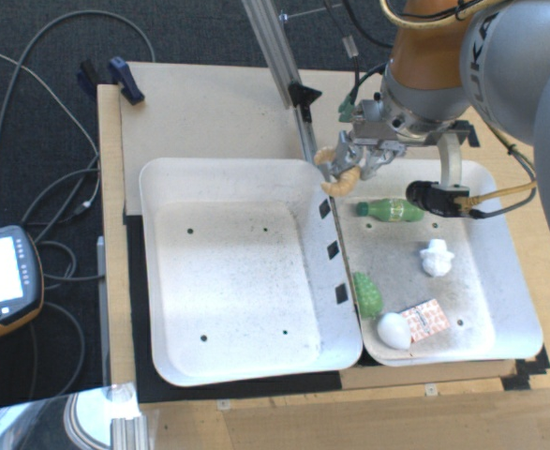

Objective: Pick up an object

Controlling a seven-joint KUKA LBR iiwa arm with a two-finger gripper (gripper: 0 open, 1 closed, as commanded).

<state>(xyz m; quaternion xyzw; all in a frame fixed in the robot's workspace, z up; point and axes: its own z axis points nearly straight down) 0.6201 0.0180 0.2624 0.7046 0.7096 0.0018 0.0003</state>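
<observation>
A tan object (340, 178) sits between the fingers of the end effector (348, 167), gripped above the right bin's (499, 251) upper-left corner. Below lie a green bottle (390, 211), white figure (435, 258), green item (368, 294), white egg (393, 330) and red-patterned packet (426, 319).

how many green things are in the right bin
2: a green bottle lying near the bin's back, and a green lumpy item by its left wall. The arm may hide more.
</observation>
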